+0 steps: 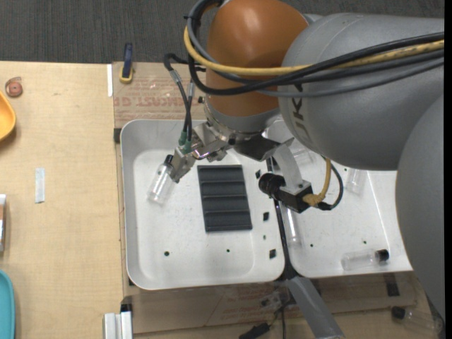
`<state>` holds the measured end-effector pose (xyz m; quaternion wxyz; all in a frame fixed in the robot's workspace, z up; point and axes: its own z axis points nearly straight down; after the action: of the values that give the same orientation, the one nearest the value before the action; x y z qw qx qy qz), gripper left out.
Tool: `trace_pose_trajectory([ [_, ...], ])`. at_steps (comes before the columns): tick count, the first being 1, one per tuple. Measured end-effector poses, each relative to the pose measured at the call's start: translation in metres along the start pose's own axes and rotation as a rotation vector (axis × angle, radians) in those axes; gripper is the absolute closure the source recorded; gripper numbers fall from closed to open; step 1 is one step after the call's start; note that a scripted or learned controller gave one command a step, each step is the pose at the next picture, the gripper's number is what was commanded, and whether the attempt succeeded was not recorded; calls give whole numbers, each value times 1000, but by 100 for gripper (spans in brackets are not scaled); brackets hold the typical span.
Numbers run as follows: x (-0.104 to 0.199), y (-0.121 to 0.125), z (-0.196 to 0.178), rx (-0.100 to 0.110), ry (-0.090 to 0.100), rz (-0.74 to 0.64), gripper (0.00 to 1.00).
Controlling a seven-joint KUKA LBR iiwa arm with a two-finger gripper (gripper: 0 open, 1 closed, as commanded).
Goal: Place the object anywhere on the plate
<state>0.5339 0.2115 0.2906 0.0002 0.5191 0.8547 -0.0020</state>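
Arm: the grey arm (353,76) with its orange band (251,44) fills the upper right of the frame and reaches down toward the left bin.
Gripper: the gripper (185,157) sits low over the upper left part of the left bin (141,260), just beside the upper end of a clear vial.
Claw state: it cannot be told whether the claw is released or clenched; its tip is too small and cluttered to read.
Object: the clear vial (159,184) lies tilted on the floor of the left bin, in its upper left area, with its dark end pointing up toward the gripper. Whether the two touch cannot be told.
Plate: a dark ribbed plate (224,198) lies flat in the middle of the left bin, just right of the vial and apart from it.
Right bin: the right bin (332,235) holds another clear vial with a black cap (365,258) near its lower edge.
Specks: a few small black bits (228,251) dot the left bin's floor below the plate.
Bench: the wooden bench (63,154) takes up the left of the frame, with an orange thing (4,122) cut by the left edge and a blue clamp (128,61) at the top.
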Motion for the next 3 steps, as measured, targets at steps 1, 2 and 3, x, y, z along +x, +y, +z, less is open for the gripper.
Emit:
trace_pose_trajectory([
  [1,0,0,-8,3,-2,-2,100],
  [2,-11,30,64,1,1,-175,100],
  [3,13,-8,54,1,1,-212,100],
])
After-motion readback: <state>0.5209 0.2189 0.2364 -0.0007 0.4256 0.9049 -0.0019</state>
